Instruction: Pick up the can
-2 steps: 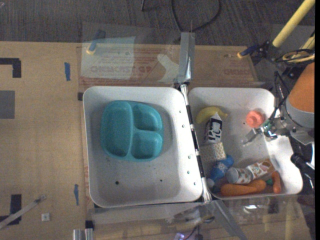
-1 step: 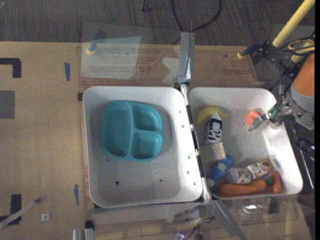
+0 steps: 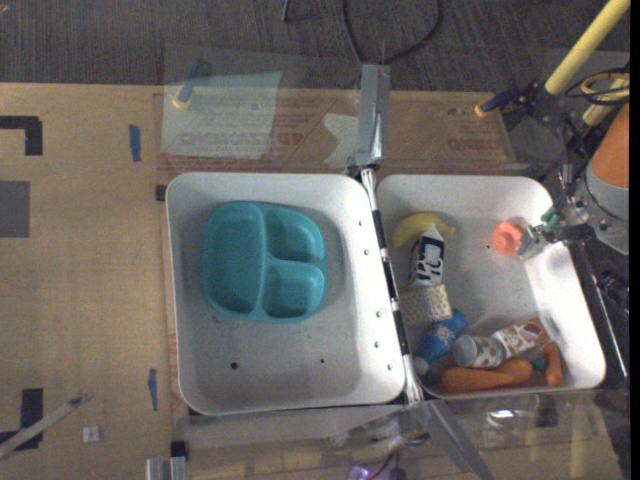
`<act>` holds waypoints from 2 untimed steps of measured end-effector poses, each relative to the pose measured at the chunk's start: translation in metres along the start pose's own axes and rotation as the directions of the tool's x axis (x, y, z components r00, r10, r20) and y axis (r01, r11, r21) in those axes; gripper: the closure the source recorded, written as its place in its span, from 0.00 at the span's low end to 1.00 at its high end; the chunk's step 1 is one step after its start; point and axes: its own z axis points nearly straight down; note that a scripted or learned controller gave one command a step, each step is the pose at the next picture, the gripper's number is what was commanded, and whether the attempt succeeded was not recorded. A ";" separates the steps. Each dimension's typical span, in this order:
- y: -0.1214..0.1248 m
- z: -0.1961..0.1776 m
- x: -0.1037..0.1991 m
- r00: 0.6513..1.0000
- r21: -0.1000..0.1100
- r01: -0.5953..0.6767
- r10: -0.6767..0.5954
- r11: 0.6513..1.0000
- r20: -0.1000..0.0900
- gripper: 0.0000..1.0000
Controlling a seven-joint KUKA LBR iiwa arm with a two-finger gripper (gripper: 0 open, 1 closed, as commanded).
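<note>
Lying near the carrot, the can rests untouched.

A tan, cardboard-coloured tabletop fills most of the scene, marked with black squares and short strips of blue tape. A clear plastic sheet lies taped near its far edge. Beyond it, dark grey carpet covers the floor, with a black cable looping across.

Right bin's middle lies open; carrot, seemingly touching, hems the can.
</note>
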 end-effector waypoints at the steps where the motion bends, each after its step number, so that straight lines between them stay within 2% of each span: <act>1: 0.073 -0.123 0.076 0.989 0.002 0.146 -0.146 0.989 -0.004 1.00; 2: -0.003 -0.150 0.083 0.932 0.003 0.361 -0.361 0.932 -0.007 1.00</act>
